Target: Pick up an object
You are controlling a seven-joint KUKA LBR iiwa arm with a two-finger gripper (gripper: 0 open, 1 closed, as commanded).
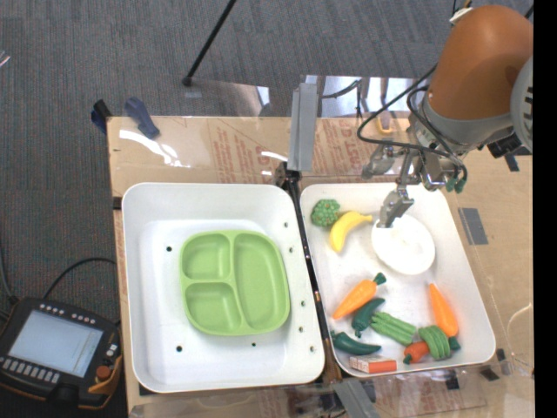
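hovering over the far part of the right bin (pixel 474 277), the gripper (pixel 396 209) sits at the upper edge of the white plate (pixel 405 246), just beside the banana (pixel 346 228). whether the fingers are released or clenched cannot be told at this size; nothing shows between them. step in hand, by judgement: approach, with no object picked yet. candidate objects lie in the right bin: the broccoli (pixel 325 212) beside the banana, one carrot (pixel 358 298) near the centre, another carrot (pixel 443 310) toward the right wall, and a green cucumber (pixel 393 327) near the front. the left bin (pixel 144 233) holds a green divided tray (pixel 234 282). next move calls for centring over one object, descending, then closing on it before lifting.
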